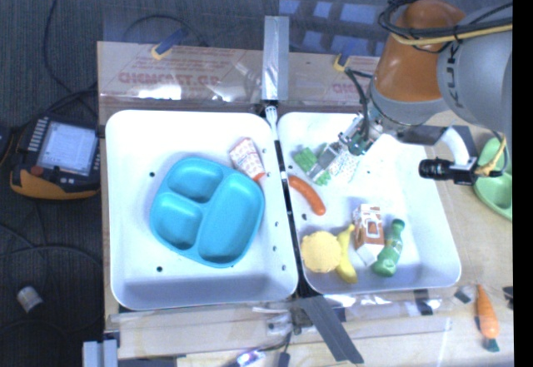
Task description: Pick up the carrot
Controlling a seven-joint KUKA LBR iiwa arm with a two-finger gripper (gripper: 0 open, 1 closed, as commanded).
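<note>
Hovering above the right bin (433, 215), my pincer (337, 156) stands near the carrot (307, 194); its spread I cannot tell.

Both bins (117, 190) are white. A bright blue compartment plate (208, 211) is noted in the left bin. The carrot (307, 194) is orange-red. A yellow lemon (321, 251) and banana (346, 257), a green bottle (389, 247) and an orange-and-white carton (366, 228) are recorded. The arm (433, 57) is grey, banded orange.
</note>
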